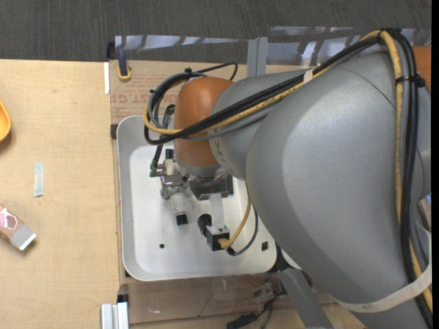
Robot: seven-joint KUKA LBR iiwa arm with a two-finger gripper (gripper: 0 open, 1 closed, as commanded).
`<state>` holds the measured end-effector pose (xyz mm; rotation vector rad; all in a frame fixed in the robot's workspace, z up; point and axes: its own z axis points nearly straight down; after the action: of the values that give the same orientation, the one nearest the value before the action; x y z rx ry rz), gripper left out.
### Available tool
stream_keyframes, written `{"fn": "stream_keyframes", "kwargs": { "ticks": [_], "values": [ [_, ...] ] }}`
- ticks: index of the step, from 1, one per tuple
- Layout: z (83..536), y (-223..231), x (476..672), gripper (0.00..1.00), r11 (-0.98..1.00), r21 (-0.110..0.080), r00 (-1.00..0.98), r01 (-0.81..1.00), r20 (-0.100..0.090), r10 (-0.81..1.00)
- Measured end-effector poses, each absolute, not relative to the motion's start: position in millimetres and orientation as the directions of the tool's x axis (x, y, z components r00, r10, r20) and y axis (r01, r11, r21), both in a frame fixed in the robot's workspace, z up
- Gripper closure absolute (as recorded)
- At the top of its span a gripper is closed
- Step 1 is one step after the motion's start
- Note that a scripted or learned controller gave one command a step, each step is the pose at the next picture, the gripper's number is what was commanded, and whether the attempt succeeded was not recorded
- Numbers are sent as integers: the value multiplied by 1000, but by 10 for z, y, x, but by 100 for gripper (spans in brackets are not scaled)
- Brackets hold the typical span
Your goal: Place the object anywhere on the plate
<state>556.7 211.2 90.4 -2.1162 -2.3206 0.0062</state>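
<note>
Faint red print on cardboard (147,88) behind bin, letters too blurry to read.

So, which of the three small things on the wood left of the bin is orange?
The orange piece cut by the left edge, above the grey strip and pinkish block.

The grey arm (329,170) fills the right of the frame, its orange band (199,125) at centre over a white bin (137,252). The gripper (180,208) hangs low above the bin floor near a small dark object (181,218). At the left edge, a wrapped item (15,229) lies on the wooden bench (62,115).
</note>
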Motion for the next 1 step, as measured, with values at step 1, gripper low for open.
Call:
{"fn": "stream_keyframes", "kwargs": {
  "ticks": [1],
  "values": [
    [1168,2220,5885,100,188,-3,-188,982,-2,982]
  ]
}}
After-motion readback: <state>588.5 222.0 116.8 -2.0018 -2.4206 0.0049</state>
